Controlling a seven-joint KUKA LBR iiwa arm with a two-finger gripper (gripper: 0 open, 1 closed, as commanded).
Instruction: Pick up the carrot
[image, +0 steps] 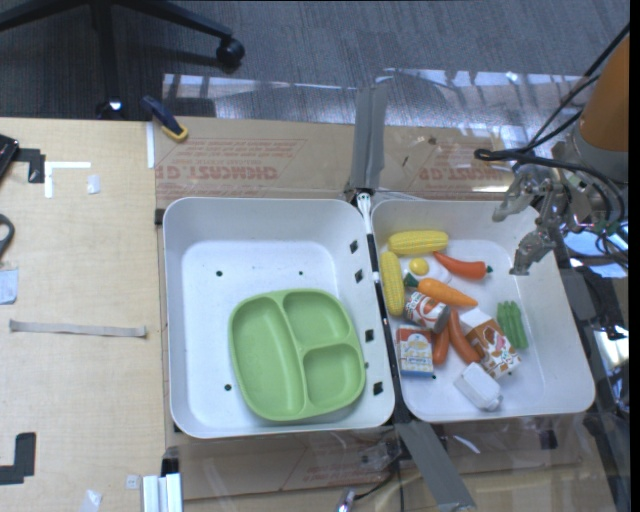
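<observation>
Your carrot (446, 293) lay among toy foods in the right bin (560, 330), frame centre-right. Above-right, the gripper (527, 232) hovered apart. Its jaws' state: cannot tell.

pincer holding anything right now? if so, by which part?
Nothing is held. The pincer hangs over the right bin's far right side with nothing between its fingers. The carrot lies untouched among the other toy food.

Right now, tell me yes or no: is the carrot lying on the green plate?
No. The carrot lies among the toy foods in the right bin, while the green plate sits in the left bin.
</observation>
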